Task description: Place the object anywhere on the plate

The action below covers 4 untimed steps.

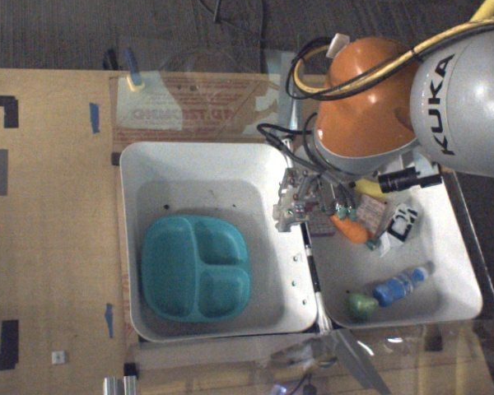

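Observation:
A teal plate [195,267] with three compartments lies in the left bin [148,171]. My gripper [299,204] hangs over the divide between the two bins, at the upper left of the right bin [453,245]. Just right of it lie an orange carrot-like piece [350,227], a small tan packet [370,211] and a yellow item [367,188] partly hidden under the arm. A blue bottle [400,285] and a green rounded object [361,305] rest near the right bin's front edge.
A black-and-white box [402,223] sits beside the packet. The arm's orange band [364,97] and grey body cover the back of the right bin. Cardboard with blue tape marks [49,220] borders the left bin.

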Each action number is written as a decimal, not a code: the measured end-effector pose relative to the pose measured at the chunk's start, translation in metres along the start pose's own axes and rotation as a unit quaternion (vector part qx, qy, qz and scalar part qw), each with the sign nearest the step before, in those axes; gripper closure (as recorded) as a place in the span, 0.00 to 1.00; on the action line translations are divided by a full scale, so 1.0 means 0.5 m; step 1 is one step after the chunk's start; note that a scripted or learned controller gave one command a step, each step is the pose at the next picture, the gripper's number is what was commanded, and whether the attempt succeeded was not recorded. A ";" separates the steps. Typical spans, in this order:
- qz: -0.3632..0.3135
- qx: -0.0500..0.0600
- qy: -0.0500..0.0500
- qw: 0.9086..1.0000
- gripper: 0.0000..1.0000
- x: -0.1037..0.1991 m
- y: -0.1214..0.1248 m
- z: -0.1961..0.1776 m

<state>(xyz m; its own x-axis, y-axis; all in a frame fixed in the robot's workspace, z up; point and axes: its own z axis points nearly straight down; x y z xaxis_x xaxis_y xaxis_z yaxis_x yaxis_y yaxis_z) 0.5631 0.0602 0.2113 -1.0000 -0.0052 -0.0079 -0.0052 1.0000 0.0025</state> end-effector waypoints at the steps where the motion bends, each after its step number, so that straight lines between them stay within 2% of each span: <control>1: -0.014 0.000 0.003 1.000 1.00 0.085 0.097 0.026; 2: -0.129 0.000 0.004 0.992 1.00 0.145 0.175 0.073; 3: -0.113 -0.001 0.001 0.994 1.00 0.120 0.268 0.103; 4: -0.127 -0.009 -0.016 0.992 1.00 0.071 0.269 0.189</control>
<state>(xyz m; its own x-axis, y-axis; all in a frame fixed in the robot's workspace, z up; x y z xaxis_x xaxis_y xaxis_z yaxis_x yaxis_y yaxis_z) 0.5276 0.1947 0.1169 -0.9655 -0.2571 -0.0416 -0.2579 0.9661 0.0138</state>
